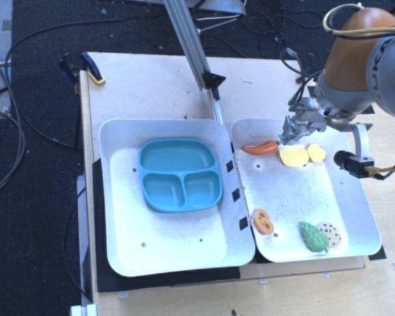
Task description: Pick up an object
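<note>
My gripper (288, 137) hangs low over the far edge of the right bin (303, 189). Its tip is just above the right end of an orange-red carrot-shaped piece (259, 148) and beside a pale yellow piece (293, 157). A smaller yellow piece (316, 153) lies just right of that one. I see nothing held in the gripper. At the near side of the bin lie an orange pretzel (263, 221), a green lump (314, 236) and a speckled cookie (329, 232).
The left bin (118, 229) holds a blue divided plate (181, 174). A slanted metal pole (187, 35) reaches down to the far edge between the two bins. A black fitting with a cable (355, 163) hangs beside the right bin's far right wall.
</note>
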